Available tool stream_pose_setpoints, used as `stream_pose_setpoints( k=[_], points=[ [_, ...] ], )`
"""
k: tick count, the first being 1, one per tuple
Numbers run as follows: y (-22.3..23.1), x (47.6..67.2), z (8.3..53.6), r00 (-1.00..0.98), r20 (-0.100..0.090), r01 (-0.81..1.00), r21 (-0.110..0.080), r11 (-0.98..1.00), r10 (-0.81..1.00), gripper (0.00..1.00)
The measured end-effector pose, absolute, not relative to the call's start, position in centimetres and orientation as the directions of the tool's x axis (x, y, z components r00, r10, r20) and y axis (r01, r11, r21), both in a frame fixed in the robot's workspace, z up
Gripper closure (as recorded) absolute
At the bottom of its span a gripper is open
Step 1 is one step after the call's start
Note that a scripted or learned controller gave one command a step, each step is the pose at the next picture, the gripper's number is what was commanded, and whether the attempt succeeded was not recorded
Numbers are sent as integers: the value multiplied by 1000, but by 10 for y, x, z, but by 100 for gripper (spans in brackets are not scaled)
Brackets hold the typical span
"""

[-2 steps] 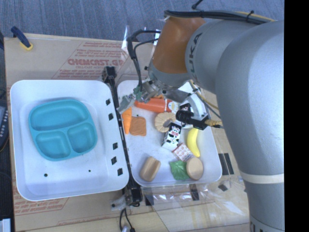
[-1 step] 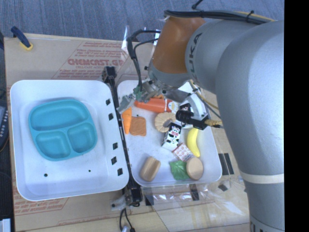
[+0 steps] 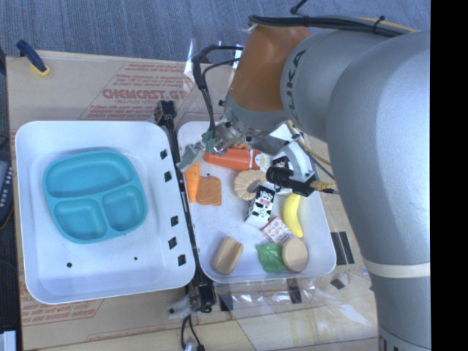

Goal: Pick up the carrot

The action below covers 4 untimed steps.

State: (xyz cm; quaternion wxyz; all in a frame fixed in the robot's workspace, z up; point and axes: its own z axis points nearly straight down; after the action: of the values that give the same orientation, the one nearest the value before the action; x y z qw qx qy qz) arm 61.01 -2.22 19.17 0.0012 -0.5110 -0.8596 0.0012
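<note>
My claw (image 3: 212,141) hangs at the back of the right bin (image 3: 322,258), just over the near end of the carrot (image 3: 232,159), which lies flat along the bin's far wall; I cannot tell its state. A blue divided plate (image 3: 91,194) sits in the left bin (image 3: 29,269).

Evenly lit overhead shot, bright and soft, slightly low in sharpness.

Diffuse light from above; only faint shadows under the arm (image 3: 344,101) and along the white bin (image 3: 36,269) rims. Mild glare on the plastic sheet at the bench (image 3: 95,72) front edge. Slightly washed whites, soft grain throughout, small items blurred, edges gently bowed.
</note>
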Motion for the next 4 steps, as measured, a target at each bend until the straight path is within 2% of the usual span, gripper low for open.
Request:
stream_pose_setpoints(
  k=[1, 2, 3, 4],
  points=[
    [-59, 624, 192, -353, -2, 936, -1, 353, 936, 0],
    [-41, 626, 192, -307, -2, 952, 0, 307, 952, 0],
    [-96, 644, 112, -294, -7, 956, 12, 294, 956, 0],
    [-99, 659, 96, -394, -10, 919, 4, 394, 919, 0]
  ],
)
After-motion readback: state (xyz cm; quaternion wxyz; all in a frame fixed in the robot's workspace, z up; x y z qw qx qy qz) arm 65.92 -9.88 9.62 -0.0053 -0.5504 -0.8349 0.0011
